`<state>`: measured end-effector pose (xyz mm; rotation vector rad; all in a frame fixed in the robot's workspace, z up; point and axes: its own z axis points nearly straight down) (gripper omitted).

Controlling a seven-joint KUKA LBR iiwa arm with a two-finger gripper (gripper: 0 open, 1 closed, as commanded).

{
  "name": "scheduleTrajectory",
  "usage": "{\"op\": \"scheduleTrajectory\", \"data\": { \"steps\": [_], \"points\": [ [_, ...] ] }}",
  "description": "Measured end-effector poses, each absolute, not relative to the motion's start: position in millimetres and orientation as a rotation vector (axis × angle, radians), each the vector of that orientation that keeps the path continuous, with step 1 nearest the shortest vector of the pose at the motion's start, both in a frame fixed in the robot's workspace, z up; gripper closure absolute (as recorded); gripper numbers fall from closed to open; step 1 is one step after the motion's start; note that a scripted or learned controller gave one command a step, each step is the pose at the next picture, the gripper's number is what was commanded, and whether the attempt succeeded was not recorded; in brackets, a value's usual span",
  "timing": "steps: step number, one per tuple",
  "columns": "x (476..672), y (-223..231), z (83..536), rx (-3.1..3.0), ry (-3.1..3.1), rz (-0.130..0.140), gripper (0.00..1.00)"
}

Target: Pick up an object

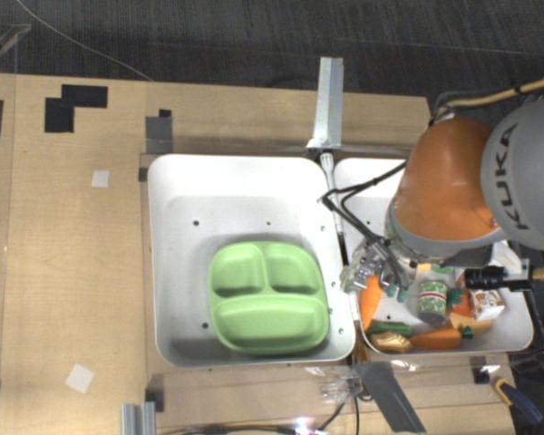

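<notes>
1. You see the grey arm with the orange band [449,184] low over the right white bin [517,333], and its metal two-finger gripper [374,270] is down at the bin's left side, just beside the upright orange carrot-shaped toy [370,302]. The wrist covers most of the tool, so I cannot tell how far it is open or if it has hold of anything.

2. The things to pick all lie crowded at the near end of the right bin: the carrot, a small green and white can [432,299], a second orange carrot lying flat [435,338], a small yellow-brown piece [390,341] and a small white and red box [488,304]. They touch or almost touch each other. I think the tool can close on two things together, or push one aside and take none.

3. The carrot stands close against the wall between the bins. One side of the tool may land on the wall, and then the grip can slip off.

4. The black cables [358,198] hang near the wrist and may catch.

5. The green plastic divided plate [267,295] lies in the left white bin [177,243], well apart from the tool.
</notes>
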<state>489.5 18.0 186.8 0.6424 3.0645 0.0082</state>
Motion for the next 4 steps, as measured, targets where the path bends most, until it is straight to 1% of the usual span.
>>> {"op": "scheduleTrajectory", "data": {
  "steps": [1, 2, 3, 4],
  "points": [
    [494.1, 0.0, 238.5, 0.590, 3.072, 0.005, 1.00],
    [592.2, -53.8, 317.5, 1.163, 2.905, 0.005, 1.00],
    [654.7, -105.0, 298.0, 1.171, 2.910, -0.001, 1.00],
    [663.7, -129.8, 282.1, 0.869, 3.009, 0.001, 1.00]
  ]
}}
